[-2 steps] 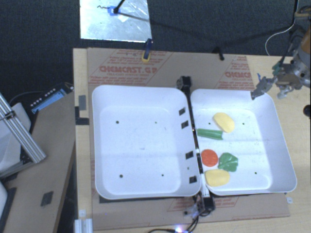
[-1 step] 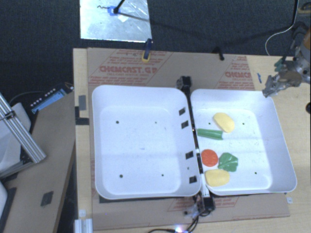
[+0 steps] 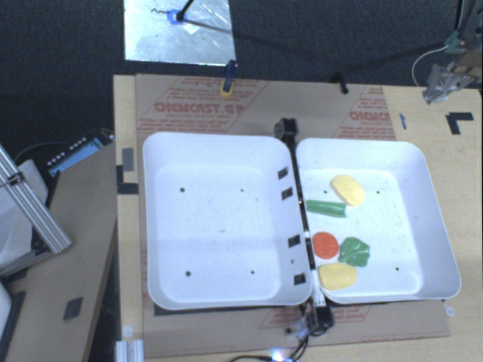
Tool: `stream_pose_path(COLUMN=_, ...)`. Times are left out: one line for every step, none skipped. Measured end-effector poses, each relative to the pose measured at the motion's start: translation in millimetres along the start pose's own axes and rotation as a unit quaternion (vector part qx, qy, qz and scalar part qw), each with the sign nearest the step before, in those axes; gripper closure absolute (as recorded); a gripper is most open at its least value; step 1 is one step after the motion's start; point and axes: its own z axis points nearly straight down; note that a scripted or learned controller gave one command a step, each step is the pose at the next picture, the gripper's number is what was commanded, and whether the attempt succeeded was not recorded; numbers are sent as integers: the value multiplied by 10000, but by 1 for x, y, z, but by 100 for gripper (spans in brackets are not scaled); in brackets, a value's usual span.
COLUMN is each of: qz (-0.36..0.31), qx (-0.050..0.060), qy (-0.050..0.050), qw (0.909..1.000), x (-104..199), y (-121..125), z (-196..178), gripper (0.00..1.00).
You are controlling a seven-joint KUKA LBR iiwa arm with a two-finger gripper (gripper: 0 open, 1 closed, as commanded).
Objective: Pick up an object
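The right bin (image 3: 423, 202) holds several small toys on its left side. A yellow oval piece (image 3: 348, 189) lies farthest back, with a long green piece (image 3: 326, 208) just in front of it by the bin's left wall. Nearer the front are a red disc (image 3: 325, 245), a green leafy piece (image 3: 355, 251) touching its right side, and another yellow piece (image 3: 337, 276). My gripper (image 3: 450, 78) hangs at the far upper right, beyond the right bin's back corner and well away from all the toys. Nothing shows in it.
The left bin (image 3: 219, 217) sits beside the right one, joined by a black hinge strip (image 3: 296, 210). Both rest on a cardboard sheet (image 3: 196, 104). A foil square (image 3: 179, 19) lies at the back, and an aluminium frame (image 3: 30, 210) stands at the left.
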Motion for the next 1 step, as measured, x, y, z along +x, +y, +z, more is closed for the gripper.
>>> stream_pose_path(qz=10, qx=-32, qy=-21, qw=10000, x=-26, y=3, z=-152, gripper=100)
